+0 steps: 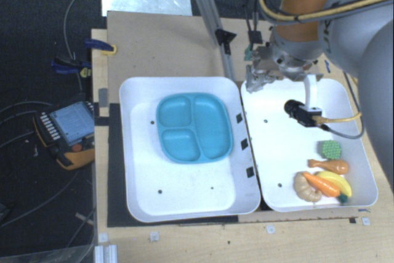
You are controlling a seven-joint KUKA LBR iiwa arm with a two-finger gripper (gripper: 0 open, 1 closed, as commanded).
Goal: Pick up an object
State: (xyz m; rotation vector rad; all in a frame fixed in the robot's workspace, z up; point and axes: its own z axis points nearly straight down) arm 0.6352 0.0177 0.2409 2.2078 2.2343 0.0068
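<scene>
Several toy foods lie in the near right corner of the right bin [277, 151]: a green bumpy piece [330, 148], a brown drumstick [329, 165], a yellow banana [337, 182], an orange carrot [320, 183] and a tan pastry [305, 188]. My gripper [260, 79] hangs over the far left corner of the right bin, well away from the foods. Nothing shows in its grasp. A black part on a yellow cable [301, 113] hangs below the wrist.
A blue divided plate [194, 126] sits in the left bin [141, 182]. A grey pole [206, 3] slants down to the bins' far edge. Clamps and a small device lie on the floor at left.
</scene>
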